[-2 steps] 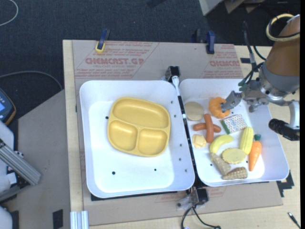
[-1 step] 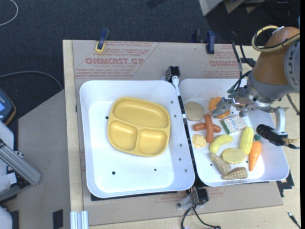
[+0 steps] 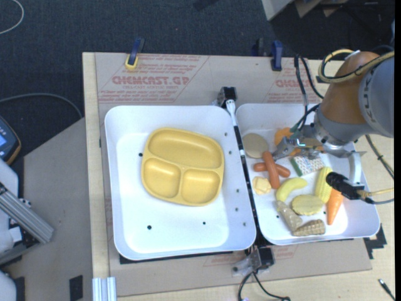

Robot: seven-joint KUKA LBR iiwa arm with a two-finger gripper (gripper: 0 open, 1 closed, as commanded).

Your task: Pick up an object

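Note:
The right bin [image 3: 366, 226] holds several toy foods: a tan round cookie [image 3: 255, 145], a red sausage [image 3: 274, 163], a yellow banana [image 3: 291, 188], a corn cob [image 3: 322, 184], a carrot [image 3: 334, 207], a pale lemon-like slice [image 3: 307, 204] and a brown waffle piece [image 3: 302, 226]. My gripper [image 3: 292, 145] hangs low over the back of this bin. It is just right of the cookie, above the sausage and beside a small orange piece [image 3: 282, 133]. A white patterned packet [image 3: 308, 164] lies just in front of it. I see nothing held in it.
The left bin [image 3: 125, 218] holds a yellow divided plate [image 3: 183, 166]. A black ridge [image 3: 241, 168] runs between the two bins. The arm's orange band [image 3: 341, 93] and cables rise over the right bin's back right corner. A small yellow cube [image 3: 262, 185] lies near the divider.

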